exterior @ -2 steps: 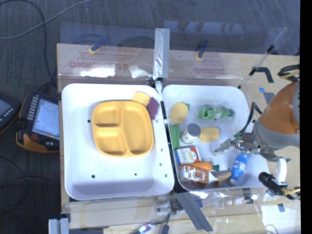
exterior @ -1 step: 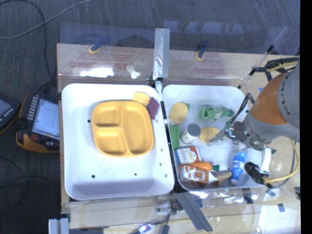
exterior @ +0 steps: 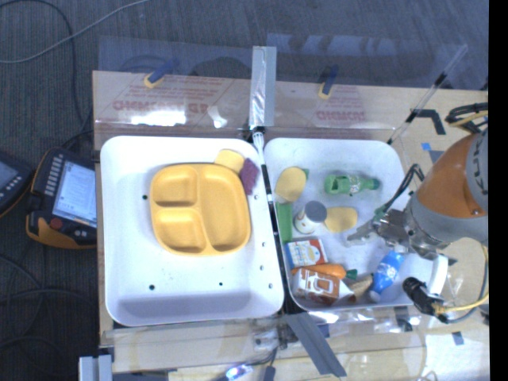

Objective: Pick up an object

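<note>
1. At the lower right of the frame, the gripper hangs over the right bin; I cannot tell its state.
2. A blue bottle lies just below it, long axis slanting up-right.

One fixed camera looks down at a slant on my bench — both white bins in full view — from moderately high.
</note>
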`<state>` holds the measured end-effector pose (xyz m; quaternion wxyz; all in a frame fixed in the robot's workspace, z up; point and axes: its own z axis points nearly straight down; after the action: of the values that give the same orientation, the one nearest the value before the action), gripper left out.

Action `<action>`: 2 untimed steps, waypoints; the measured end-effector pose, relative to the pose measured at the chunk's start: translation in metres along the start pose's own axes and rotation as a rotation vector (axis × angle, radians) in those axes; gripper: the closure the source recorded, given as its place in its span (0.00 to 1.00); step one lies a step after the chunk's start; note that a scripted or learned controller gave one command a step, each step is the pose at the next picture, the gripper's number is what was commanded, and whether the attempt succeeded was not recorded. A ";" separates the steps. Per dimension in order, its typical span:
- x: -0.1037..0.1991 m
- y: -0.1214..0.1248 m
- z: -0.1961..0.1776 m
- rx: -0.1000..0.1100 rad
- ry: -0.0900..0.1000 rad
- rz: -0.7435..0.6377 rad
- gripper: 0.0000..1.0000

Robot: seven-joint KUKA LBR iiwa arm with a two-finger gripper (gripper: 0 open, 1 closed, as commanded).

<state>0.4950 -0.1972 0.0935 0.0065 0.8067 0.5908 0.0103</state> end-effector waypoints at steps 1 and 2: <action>0.049 0.068 0.005 0.009 -0.011 -0.059 0.00; 0.050 0.068 -0.005 0.010 -0.013 -0.061 1.00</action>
<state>0.5747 -0.1700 0.1002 0.0068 0.7883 0.6153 0.0020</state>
